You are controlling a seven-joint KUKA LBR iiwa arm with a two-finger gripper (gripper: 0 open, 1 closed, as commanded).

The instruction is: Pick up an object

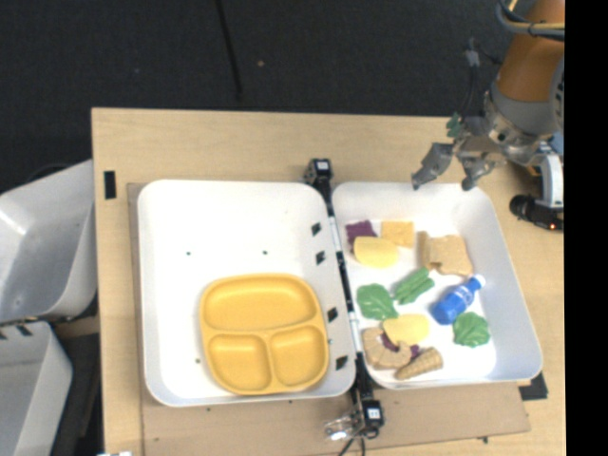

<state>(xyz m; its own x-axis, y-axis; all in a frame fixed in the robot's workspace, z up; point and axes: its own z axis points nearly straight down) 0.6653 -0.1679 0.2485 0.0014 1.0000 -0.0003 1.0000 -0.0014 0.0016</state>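
**Crowded bin, empty gripper**

The gripper [446,171] hangs spread open, holding nothing, above the right bin's [503,245] twelve o'clock rim. The toys cluster toward six o'clock; the blue bottle [455,299] touches neighbours, so descending fingers may jostle them and slip.

The bench [237,141] is pale wood. Two white bins lie on it, touching: left bin [228,217], right bin [503,255].

Grey arm [528,60], orange band, yellow cable loop (top); dark two-finger gripper [445,174].
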